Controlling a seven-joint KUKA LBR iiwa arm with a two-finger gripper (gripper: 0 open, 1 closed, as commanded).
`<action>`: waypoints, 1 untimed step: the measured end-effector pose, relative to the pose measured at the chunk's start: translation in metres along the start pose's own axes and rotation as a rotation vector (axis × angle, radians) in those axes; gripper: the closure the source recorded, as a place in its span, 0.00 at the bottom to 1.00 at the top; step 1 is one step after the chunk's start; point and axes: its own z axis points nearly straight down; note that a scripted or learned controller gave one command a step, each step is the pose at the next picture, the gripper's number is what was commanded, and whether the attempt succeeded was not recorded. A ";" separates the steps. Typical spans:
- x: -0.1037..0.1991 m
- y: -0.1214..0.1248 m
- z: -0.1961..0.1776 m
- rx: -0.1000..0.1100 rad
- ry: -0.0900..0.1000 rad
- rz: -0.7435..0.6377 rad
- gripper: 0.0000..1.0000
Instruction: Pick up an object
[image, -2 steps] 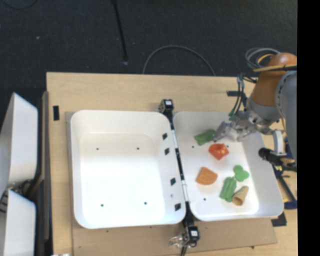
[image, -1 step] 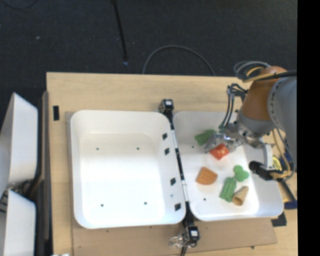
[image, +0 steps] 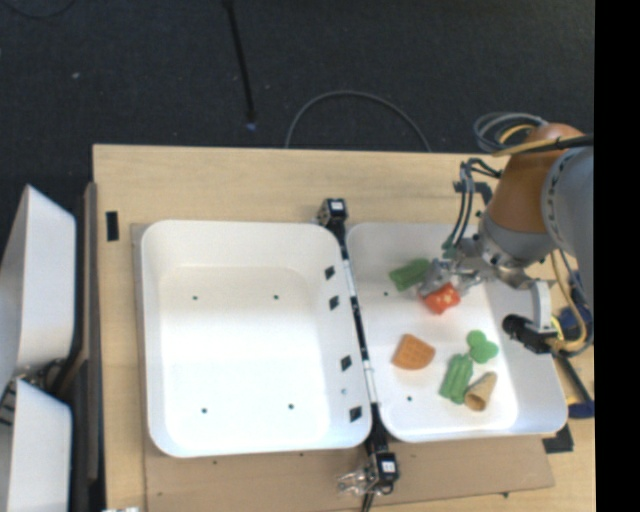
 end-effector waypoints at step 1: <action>0.115 0.018 -0.093 -0.003 0.003 -0.006 1.00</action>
